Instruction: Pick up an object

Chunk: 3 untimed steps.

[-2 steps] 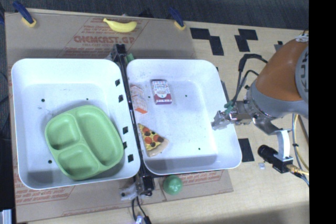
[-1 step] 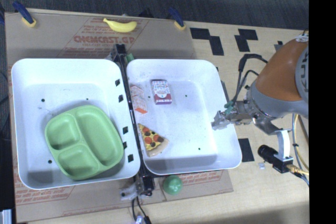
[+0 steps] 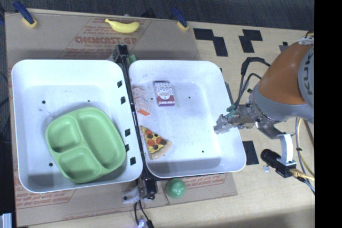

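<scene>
The right bin (image 3: 214,155) holds a small red and white packet (image 3: 164,93) near its back, a pizza slice toy (image 3: 154,142) at its front left, and an orange and white scrap (image 3: 140,102) against its left wall. My gripper (image 3: 223,124) hovers at the right rim of this bin, well to the right of all three objects. Nothing shows between its fingers. The grey and orange arm (image 3: 286,88) reaches in from the right.
The left bin (image 3: 26,83) holds a green divided plate (image 3: 84,143). A yellow banana (image 3: 122,24) lies on the cardboard behind the bins. A green ball (image 3: 175,188) rests in front of the right bin. Blue clamps (image 3: 24,13) pin the cardboard's back edge.
</scene>
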Motion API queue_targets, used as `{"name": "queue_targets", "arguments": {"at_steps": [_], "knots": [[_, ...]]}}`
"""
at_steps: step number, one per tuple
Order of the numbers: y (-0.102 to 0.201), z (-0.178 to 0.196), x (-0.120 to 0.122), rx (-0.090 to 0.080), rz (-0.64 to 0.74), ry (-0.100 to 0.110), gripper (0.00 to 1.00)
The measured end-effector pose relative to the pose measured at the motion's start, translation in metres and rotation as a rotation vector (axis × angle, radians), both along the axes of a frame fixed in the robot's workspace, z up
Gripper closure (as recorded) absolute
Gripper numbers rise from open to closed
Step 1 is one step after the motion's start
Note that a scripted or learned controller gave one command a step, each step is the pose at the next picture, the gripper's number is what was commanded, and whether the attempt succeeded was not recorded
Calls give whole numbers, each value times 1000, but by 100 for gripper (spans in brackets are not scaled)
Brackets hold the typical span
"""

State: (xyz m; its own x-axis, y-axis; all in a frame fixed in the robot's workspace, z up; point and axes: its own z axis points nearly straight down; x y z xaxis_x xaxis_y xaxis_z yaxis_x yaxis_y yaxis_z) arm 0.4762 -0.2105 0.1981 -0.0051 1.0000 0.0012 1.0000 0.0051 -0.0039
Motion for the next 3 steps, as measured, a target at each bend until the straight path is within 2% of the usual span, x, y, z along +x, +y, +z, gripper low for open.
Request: {"name": "queue_targets", "arguments": {"at_steps": [1,3], "knots": [[-1,15,1,-1,0,-5,100],[29,13,1,-1,3,-2,100]]}}
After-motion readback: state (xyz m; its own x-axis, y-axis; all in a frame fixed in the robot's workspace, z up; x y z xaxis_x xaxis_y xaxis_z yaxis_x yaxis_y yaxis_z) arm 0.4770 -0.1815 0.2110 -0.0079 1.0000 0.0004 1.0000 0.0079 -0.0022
